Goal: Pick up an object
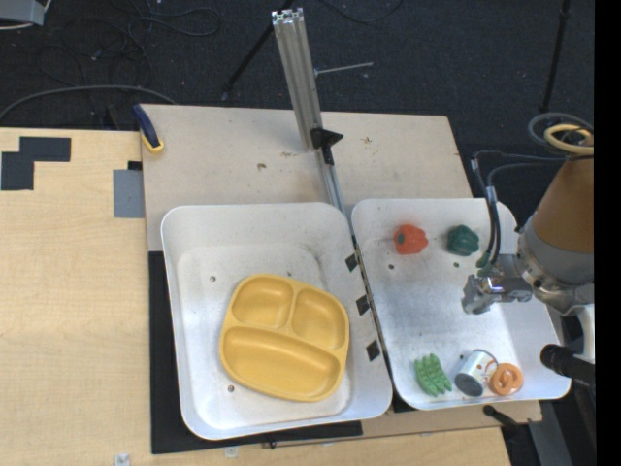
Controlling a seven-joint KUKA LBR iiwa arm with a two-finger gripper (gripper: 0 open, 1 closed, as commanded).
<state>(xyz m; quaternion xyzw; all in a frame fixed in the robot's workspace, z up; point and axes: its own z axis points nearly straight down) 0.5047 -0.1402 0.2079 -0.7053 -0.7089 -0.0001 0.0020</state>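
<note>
Right bin (408,304), contents. A red-orange rounded object (410,240) lies near the far wall, left of centre. A dark green rounded object (463,240) lies beside it to the right, apart from it. At the near edge, a light green ridged leafy piece (431,374) lies flat. Just right of it, a small silver can (473,372) lies on its side, touching an orange ring-shaped object (506,380) in the near right corner.
</note>
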